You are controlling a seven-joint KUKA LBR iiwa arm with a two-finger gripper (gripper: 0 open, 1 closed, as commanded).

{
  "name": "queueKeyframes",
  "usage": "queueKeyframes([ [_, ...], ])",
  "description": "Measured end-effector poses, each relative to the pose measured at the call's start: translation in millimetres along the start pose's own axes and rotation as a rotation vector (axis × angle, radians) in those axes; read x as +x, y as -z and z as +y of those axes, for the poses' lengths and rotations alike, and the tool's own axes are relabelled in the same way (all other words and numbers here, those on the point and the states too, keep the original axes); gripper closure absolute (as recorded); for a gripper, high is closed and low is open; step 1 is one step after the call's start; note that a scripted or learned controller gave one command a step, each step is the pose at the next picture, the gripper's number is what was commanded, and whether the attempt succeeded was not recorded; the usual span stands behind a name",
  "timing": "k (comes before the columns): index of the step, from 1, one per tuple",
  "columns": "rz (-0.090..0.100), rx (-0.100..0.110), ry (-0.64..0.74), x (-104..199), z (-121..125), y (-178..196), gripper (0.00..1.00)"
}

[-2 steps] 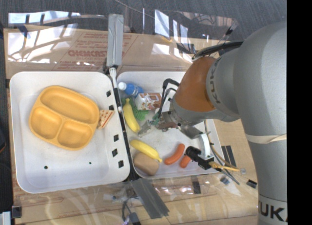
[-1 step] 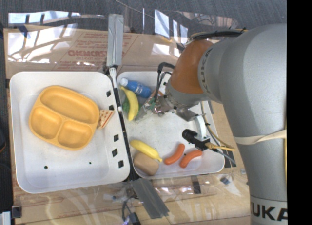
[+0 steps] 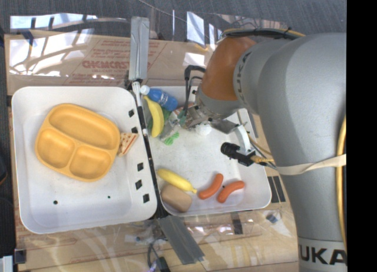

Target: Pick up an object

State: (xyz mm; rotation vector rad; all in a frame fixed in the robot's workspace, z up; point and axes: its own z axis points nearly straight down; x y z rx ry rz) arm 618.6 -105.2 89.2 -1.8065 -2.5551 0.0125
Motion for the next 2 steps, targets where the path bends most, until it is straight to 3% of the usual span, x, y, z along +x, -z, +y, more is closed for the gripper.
queueKeyframes([
  [1, 0.000, -0.002, 0.003, 0, 1, 8, 1.00],
  [2, -0.004, -0.016, -0.151, 65, 39, 104, 1.00],
])
